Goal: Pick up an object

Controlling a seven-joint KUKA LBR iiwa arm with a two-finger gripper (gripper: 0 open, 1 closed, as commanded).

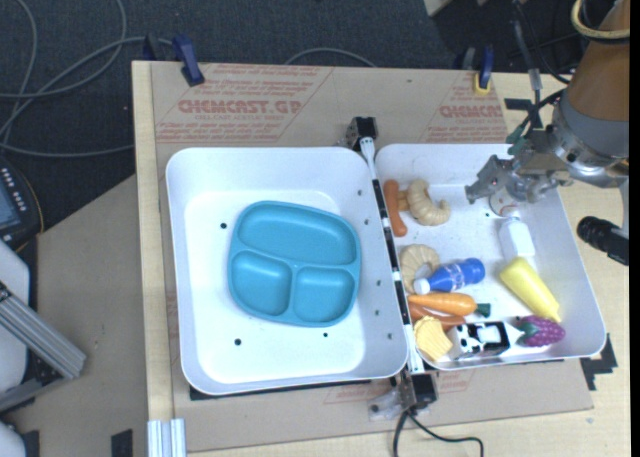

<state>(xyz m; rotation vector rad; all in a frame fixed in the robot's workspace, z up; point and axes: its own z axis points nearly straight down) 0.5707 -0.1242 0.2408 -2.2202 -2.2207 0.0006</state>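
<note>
My bench (300, 95) is a tan board with reddish lettering. Directly on it I see two shallow white bins side by side, the left bin (200, 245) and the right bin (575, 275), touching along their inner edges.

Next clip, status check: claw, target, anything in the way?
Claw over the right bin's far end, nothing visibly held. Toys piled at the near-left: croissant, blue bottle, carrot, yellow cone. Blue plate in left bin.
</note>
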